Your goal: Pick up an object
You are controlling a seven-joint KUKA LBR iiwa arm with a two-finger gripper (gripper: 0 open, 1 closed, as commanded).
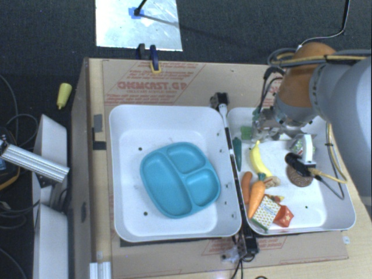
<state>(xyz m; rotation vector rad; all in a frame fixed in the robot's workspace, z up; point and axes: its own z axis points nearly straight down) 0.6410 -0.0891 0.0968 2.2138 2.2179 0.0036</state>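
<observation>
The gripper (263,128) sits low at about 11 o'clock in the right bin (340,211), hanging from the grey arm (343,89) that comes in from 3 o'clock. Wiring and the wrist body hide its tip, so I cannot tell what its state is, and nothing can be seen held in it.

Just below it, toward 6 o'clock, lies a yellow banana (259,160), the nearest candidate. A small green piece (246,133) sits at the gripper's 9 o'clock, touching or nearly so. Further toward 6 o'clock are two carrots (251,192) side by side, then a patterned packet (265,212) and a red wrapper (283,215). At 4 o'clock rest a brown round object (301,178) and a small pale container (304,146).

The left bin (122,156) holds a blue divided tray (179,179).

As I judge it, the pick is not yet done: everything lies on the bin floor, and grasping and lifting remain.
</observation>
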